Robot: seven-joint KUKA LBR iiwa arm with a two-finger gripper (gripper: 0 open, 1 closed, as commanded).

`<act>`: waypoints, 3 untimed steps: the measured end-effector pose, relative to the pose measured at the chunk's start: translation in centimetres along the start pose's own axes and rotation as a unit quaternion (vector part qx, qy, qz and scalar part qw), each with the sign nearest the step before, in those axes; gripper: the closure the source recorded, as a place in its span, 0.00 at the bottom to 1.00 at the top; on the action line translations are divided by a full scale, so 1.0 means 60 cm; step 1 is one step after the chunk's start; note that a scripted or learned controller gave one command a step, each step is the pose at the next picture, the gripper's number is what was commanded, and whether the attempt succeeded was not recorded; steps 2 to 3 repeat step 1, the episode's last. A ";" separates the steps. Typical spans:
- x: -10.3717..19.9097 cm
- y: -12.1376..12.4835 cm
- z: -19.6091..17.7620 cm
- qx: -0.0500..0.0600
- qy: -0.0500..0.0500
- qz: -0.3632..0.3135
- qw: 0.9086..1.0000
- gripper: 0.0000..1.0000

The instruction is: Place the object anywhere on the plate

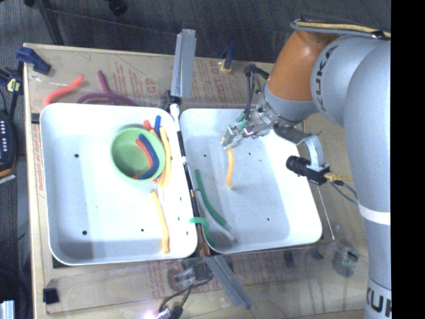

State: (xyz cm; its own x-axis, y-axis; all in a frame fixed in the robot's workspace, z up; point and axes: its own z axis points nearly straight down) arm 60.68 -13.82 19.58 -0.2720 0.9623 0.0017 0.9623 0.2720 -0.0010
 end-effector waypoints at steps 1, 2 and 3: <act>0.000 0.000 0.000 0.000 0.000 0.000 1.000 0.00; 0.000 0.000 0.000 0.000 0.000 0.000 1.000 0.00; 0.000 0.000 0.000 0.000 0.000 0.000 1.000 0.00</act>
